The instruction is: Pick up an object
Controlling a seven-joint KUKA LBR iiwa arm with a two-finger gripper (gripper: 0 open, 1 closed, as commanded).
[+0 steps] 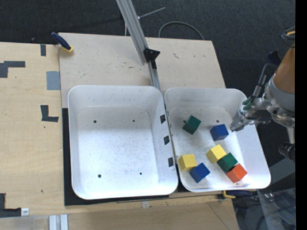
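The right bin (pixel 206 97) holds several small blocks. A green block (pixel 192 124) lies near its middle and a blue block (pixel 219 132) sits to its right. Lower down are a yellow block (pixel 187 161), a blue block (pixel 199 172), a yellow block (pixel 216 153), a dark green block (pixel 227 161) and an orange block (pixel 236 173). My gripper (pixel 238 123) hangs over the bin's right side, just right of the upper blue block and a little above it. Nothing shows between its fingers.
The left bin (pixel 115 143) lies beside the right one, sharing a middle wall. A slanted metal rail (pixel 136 28) crosses the bench behind the bins. A blue and yellow clamp (pixel 62 41) sits at the bench's far left corner.
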